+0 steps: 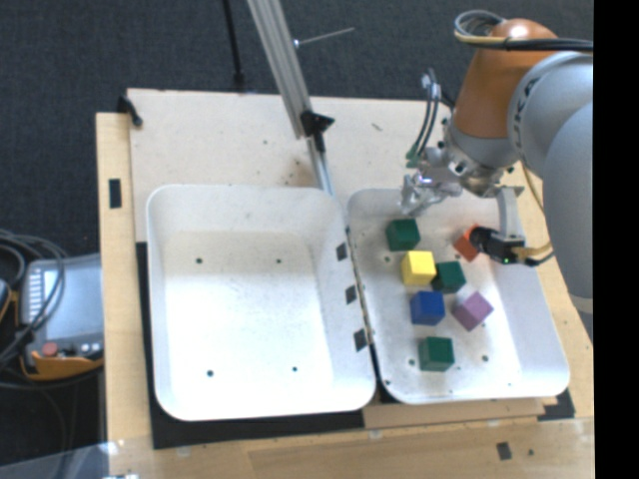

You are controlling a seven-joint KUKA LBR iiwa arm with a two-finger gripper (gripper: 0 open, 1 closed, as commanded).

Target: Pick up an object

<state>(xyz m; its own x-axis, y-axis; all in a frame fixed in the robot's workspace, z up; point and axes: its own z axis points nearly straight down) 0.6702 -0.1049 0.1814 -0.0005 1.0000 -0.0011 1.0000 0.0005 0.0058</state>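
- Blocks, the things to be picked, all lie loose in the right bin [539,352], which sits at three o'clock on the counter [215,133] and touches the left bin [175,267] along their shared wall.
- Arm [544,98], grey with an orange band, reaches in from two o'clock and hangs over the right bin's far edge.
- Claw [424,196] is at the bin's twelve o'clock, just above the dark green block [402,234]; nothing sits between its fingers, and I cannot tell whether they are apart or together (too small and blurred).
- Yellow block [418,266] lies at the cluster's centre, a second green block [449,276] touching it at three o'clock.
- Blue block [427,307] is at six o'clock of the yellow one, the purple block [471,309] just beside it.
- A third green block [435,352] lies nearest the front rim, apart from the rest.
- An orange block [466,245] lies at the cluster's two o'clock.
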